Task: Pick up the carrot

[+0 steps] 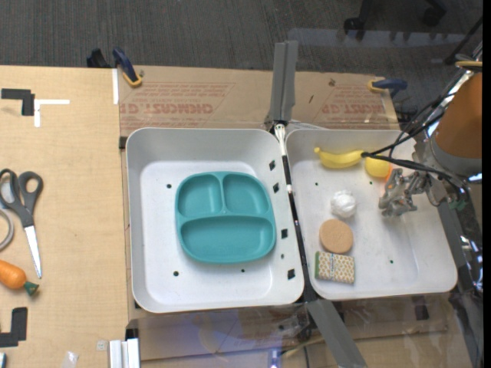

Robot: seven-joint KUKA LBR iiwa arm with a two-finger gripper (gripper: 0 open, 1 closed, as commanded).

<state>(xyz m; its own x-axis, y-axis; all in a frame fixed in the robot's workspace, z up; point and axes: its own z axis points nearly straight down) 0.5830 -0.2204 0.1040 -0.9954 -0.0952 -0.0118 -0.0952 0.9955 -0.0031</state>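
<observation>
carrot (13, 275): far left on table (69, 205), outside both bins, long axis left-right
pincer (398, 200): over right bin (430, 267), well apart from carrot, open or closed cannot tell

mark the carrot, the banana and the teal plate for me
carrot (13, 275), camera view, on the orange body, outside the bins at far left.
banana (340, 157), camera view, mid-curve of the peel.
teal plate (201, 245), camera view, on the bare floor of its large compartment.

Around the gripper (398, 198), bare floor of the right bin (414, 259) lies toward six o'clock; the lemon (377, 167) crowds eleven o'clock.
</observation>
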